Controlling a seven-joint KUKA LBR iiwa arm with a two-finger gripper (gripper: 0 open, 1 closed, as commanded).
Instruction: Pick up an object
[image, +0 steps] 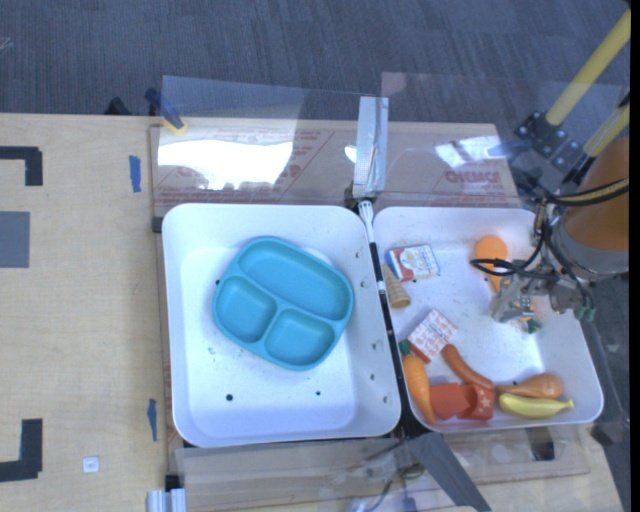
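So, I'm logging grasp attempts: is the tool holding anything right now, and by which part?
It cannot be told. The tool hangs low over the right white bin beside a round orange toy, with nothing visibly gripped.

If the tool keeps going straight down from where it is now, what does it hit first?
Most likely bare bin floor: the tool hangs over an open patch of the right bin, just below the orange toy. Depth is unclear in this slanted view, so it might clip that toy.

arm (600, 200) cut off at right edge, gripper (520, 305) blurry; orange toy (490, 250) partly hidden behind cables
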